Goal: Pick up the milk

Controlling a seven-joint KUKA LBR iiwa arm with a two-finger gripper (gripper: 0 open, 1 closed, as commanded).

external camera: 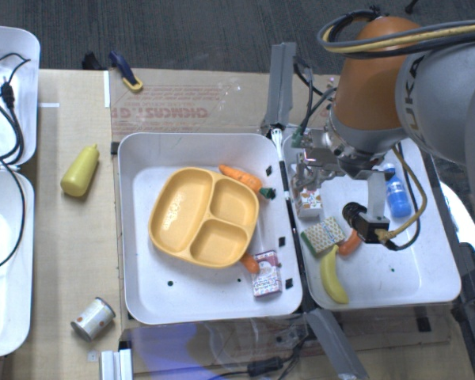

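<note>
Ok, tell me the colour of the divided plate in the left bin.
The divided plate is yellow-orange, seen in the camera view.

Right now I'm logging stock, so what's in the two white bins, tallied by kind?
Divided plate: 1
Carrots: 2
Cartons, a pink one and the milk: 2
Banana: 1
Blue bottle: 1
Checkered sponge: 1
Orange-red piece beside the sponge: 1
Total: 9
</note>
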